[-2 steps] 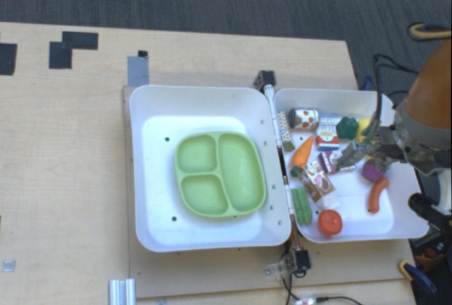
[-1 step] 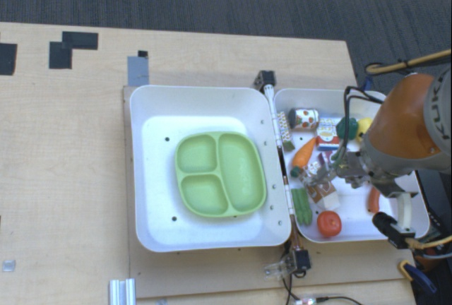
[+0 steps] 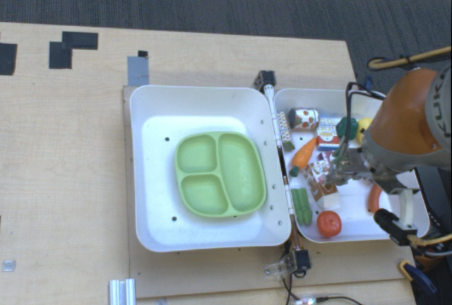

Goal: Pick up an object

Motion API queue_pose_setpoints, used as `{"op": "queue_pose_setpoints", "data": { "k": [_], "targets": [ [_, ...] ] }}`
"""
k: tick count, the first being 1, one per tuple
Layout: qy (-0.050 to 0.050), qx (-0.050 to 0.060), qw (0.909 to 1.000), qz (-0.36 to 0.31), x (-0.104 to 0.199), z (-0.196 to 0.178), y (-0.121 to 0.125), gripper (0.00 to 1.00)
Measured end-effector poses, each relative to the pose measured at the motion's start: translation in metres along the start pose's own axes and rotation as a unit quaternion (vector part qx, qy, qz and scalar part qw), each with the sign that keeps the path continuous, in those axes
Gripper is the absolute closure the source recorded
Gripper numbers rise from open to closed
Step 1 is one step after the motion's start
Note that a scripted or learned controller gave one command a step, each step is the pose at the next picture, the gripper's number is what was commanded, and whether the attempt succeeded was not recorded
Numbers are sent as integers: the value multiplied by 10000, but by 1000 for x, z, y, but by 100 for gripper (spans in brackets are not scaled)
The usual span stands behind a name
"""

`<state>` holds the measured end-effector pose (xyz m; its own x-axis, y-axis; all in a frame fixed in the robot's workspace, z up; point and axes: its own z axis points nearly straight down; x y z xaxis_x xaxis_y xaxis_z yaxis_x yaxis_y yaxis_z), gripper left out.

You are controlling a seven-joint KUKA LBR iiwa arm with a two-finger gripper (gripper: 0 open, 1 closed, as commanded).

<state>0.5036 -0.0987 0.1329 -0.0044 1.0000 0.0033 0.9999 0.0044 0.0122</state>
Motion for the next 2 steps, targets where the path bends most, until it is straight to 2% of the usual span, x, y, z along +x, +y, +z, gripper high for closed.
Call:
{"op": "queue_pose_setpoints", "data": {
  "k": [1,2],
  "targets": [
    [0,3,10000,-2,0,0,0,0],
    [2,-10,10000,-7,1,-10,1,100]
  ]
}}
